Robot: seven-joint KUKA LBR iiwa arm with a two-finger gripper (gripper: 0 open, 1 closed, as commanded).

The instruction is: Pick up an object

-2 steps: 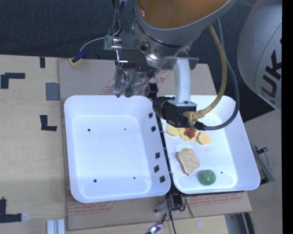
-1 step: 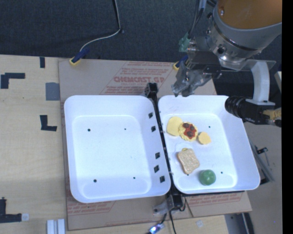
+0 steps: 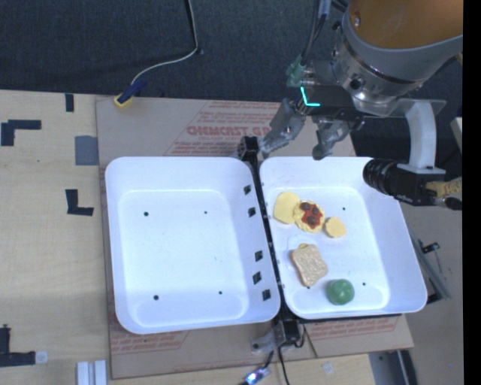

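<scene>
Two shallow white bins, the left bin [image 3: 180, 248] and the right bin [image 3: 376, 248], look like smooth plastic with a soft sheen. They rest on a matt brown cardboard sheet [image 3: 218, 128] printed in red, laid over a pale wood-look bench [image 3: 45, 248]. The gripper [image 3: 302, 141] fingers appear dull grey metal; the arm's orange band [image 3: 406, 21] is glossy. Far behind lies dark, rough carpet-like fabric [image 3: 90, 37].

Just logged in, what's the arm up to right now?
The arm's gripper hangs over the far rim of the right bin with its jaws open and nothing between them. In that bin lie a yellow and red toy food cluster, a slice of toy bread and a green ball, all untouched. No pick has happened yet.
</scene>
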